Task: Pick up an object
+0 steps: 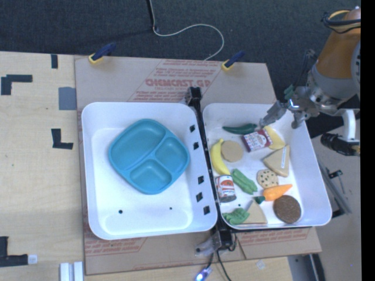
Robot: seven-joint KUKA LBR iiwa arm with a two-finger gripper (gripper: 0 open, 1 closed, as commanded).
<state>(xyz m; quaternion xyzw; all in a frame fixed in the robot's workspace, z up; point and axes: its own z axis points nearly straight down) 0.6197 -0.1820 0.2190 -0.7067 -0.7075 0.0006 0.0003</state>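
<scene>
Brown cookie [287, 208] beside carrot [275, 192]; banana [219, 157] borders divider [204, 160].

Even, diffuse overhead light; we're seeing a soft, low-res frame.

We're getting mild glare washing out the two white bins [94, 174], with only faint shadows pooling under the blue plate [149, 156]. Small food items in the right bin are blurring together, the arm [337, 57] is looking soft near the frame's right side, and the dark floor up top is reading grainy.
</scene>
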